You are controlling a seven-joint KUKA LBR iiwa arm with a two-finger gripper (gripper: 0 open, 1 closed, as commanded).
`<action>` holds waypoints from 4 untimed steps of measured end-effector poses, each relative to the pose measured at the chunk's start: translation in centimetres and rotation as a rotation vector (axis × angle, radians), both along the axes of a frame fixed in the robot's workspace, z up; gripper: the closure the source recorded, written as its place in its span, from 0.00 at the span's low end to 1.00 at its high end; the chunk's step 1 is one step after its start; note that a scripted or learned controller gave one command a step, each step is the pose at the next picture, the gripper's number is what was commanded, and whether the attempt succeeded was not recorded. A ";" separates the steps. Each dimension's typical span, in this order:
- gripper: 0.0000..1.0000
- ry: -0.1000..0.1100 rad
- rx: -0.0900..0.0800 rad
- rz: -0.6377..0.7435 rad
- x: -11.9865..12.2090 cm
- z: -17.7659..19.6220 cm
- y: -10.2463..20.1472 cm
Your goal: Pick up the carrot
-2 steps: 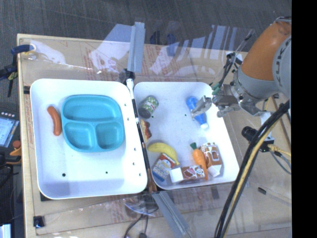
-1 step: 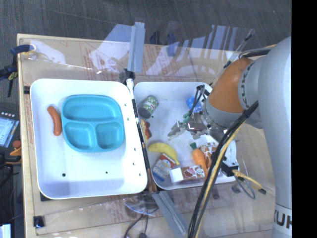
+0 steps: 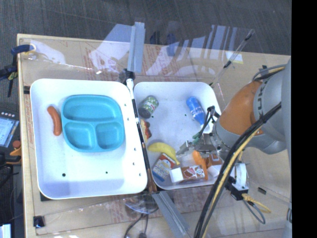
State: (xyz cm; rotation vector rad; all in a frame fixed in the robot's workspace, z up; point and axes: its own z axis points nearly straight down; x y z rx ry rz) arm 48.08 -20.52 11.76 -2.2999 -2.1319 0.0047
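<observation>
The carrot (image 3: 199, 160) is a short orange piece lying near the front right of the right bin (image 3: 171, 93), between a banana and the bin's right wall. My gripper (image 3: 198, 145) hangs low just behind and above it, right over its upper end. The arm's orange band (image 3: 240, 113) and grey body cover the bin's right edge. Whether the gripper touches the carrot is not visible.
Around the carrot lie a yellow banana (image 3: 163, 150), a small carton (image 3: 162, 167) and a red-and-white packet (image 3: 190, 172). Farther back are a green can (image 3: 148, 104) and a blue bottle (image 3: 195, 109). The left bin (image 3: 44, 177) holds a blue divided tray (image 3: 93, 121) and a sausage (image 3: 54, 120).
</observation>
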 end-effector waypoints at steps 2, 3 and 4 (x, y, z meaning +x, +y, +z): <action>1.00 -0.002 0.000 0.013 -0.4 9.3 4.5; 1.00 -0.001 0.000 0.009 0.4 10.1 4.8; 1.00 -0.001 0.004 0.764 0.1 10.6 3.6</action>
